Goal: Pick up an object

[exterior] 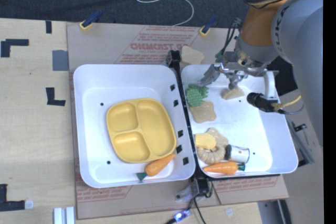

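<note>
Camera view: gripper (224,75) hovers near right bin's (273,136) far rim.

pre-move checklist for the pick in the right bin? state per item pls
1. Gripper over the right bin: ok.
2. Target nearby: beige piece just below the gripper: ok.
3. Anything held between the fingers: cannot tell.
4. Beige piece apart from the green toy: ok.
5. Carrot, corn and ring-shaped toy crowd the bin's near end: not ok for a clean pick there.
</note>
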Motion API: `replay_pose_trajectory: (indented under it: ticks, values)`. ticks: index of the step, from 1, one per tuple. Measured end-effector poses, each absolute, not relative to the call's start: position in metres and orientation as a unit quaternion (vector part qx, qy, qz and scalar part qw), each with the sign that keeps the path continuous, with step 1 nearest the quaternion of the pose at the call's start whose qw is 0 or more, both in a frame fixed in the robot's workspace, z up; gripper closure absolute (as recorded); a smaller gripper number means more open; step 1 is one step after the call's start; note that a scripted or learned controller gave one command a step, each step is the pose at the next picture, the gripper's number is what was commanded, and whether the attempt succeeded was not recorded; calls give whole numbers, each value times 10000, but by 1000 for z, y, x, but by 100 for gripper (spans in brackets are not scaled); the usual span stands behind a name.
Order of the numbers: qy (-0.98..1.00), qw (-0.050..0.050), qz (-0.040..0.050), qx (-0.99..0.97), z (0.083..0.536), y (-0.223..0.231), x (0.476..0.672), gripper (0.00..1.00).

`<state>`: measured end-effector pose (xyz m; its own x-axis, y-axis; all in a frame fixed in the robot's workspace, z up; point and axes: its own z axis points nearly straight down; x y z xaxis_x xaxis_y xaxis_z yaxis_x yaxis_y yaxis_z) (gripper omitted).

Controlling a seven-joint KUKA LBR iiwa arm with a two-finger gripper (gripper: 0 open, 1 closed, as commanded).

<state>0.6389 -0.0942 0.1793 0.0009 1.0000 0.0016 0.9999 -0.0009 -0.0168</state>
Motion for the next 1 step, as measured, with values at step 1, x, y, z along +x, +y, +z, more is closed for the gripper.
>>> replay_pose_trajectory:
  ticks: [1]
  values:
    - [-7077, 5, 4, -7065, 189, -94, 642, 0]
